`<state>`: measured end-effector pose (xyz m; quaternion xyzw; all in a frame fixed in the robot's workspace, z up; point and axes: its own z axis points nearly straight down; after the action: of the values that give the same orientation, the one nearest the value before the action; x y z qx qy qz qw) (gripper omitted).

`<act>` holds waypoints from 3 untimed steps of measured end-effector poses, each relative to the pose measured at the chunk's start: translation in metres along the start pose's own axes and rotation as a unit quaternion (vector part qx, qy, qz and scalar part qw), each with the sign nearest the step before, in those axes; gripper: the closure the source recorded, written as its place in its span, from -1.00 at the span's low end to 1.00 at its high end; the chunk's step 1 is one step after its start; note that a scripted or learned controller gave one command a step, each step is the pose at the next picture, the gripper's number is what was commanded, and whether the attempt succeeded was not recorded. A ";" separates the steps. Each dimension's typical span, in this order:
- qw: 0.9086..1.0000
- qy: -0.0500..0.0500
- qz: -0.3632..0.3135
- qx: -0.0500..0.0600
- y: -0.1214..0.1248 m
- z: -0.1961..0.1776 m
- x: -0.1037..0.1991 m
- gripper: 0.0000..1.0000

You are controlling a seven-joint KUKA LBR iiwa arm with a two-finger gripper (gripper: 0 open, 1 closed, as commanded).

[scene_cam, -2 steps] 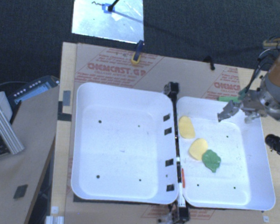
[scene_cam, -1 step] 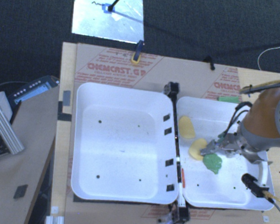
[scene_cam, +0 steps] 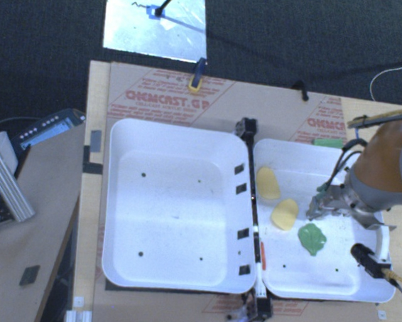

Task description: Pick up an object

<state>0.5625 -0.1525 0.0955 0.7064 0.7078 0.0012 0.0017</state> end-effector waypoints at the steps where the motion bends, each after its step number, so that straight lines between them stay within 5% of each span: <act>1: 1.000 0.000 0.001 0.000 -0.077 0.009 0.019 1.00; 2: 1.000 0.001 -0.004 -0.002 -0.019 -0.007 0.063 1.00; 3: 1.000 0.002 -0.005 -0.004 0.000 -0.095 0.134 1.00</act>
<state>0.5622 -0.0183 0.1900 0.7025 0.7116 0.0051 0.0030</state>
